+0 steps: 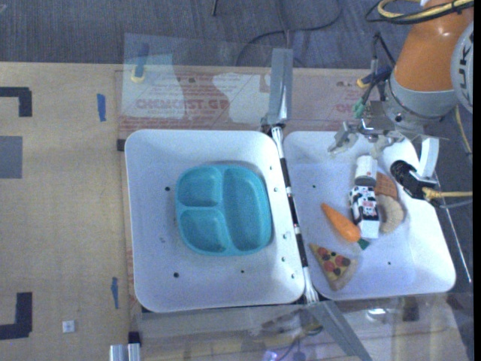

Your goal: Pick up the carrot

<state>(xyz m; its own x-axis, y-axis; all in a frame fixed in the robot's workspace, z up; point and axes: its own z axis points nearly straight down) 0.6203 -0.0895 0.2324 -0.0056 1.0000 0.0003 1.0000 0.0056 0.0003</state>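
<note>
The gripper (353, 135), fingers spread and empty, hangs beyond the carrot (341, 222), whose crowding by the toy car (365, 203) risks a wrong grab.

Grey carpet floor (113, 6) with black cable (301, 13) beyond the end effector (361, 134); tan wood surface (60, 201) off its far side, blue tape marks (101, 107).

The two bins (150, 277) are looking like smooth white plastic with a slight sheen. The divided plate (223, 209) is showing matt teal plastic. The carrot (341, 222) is appearing smooth and glossy orange. The bench (60, 224) is looking like bare matt wood.
</note>
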